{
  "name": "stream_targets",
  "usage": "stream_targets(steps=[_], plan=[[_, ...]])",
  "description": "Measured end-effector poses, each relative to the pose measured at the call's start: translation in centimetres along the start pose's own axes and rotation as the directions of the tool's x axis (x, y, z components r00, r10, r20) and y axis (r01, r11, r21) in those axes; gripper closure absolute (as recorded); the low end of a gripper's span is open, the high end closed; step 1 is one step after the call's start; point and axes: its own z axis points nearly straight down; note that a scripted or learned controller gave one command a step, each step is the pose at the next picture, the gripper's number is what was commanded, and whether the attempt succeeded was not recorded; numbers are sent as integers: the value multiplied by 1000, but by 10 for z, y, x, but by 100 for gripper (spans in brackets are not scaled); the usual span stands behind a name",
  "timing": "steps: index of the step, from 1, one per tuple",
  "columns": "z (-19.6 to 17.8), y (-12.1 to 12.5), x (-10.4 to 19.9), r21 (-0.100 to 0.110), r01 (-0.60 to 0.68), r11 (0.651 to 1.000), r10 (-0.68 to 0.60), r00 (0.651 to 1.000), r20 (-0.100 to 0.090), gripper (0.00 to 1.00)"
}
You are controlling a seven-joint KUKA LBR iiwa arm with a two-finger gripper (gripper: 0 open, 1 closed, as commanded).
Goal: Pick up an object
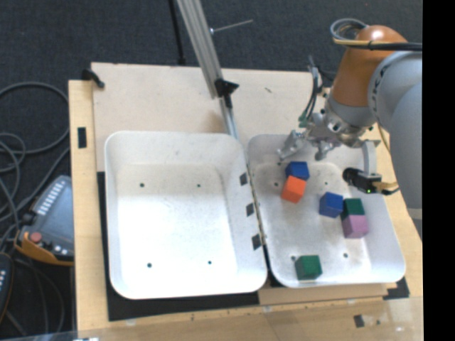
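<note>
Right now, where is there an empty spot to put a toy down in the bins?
The left bin is bare floor, wall to wall. In the right bin, the front strip either side of the green block is free. Its back half is crowded: blue block, orange block, second blue block, purple block, with the gripper above.

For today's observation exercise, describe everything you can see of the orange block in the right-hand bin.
The orange block is a small, plain cube with matte faces and no markings; it may be painted wood or foam. It sits slightly turned on the floor of the right bin, in the bin's upper left part. Its upper edge meets or overlaps a blue block just behind it. The gripper is above and behind both, apart from the orange block. Other blocks lie well away to its right and below.
</note>
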Motion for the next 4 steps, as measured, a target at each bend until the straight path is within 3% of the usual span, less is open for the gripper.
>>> stream_targets(steps=[1,2,3,4], plan=[[44,-17,14,-6,-2,1000,2,1000,0,0],[-69,-5,-10,-15,-3,1000,3,1000,3,0],[25,-6,5,2,0,1000,0,1000,-1,0],[55,-30,38,-4,1,1000,-1,1000,1,0]])
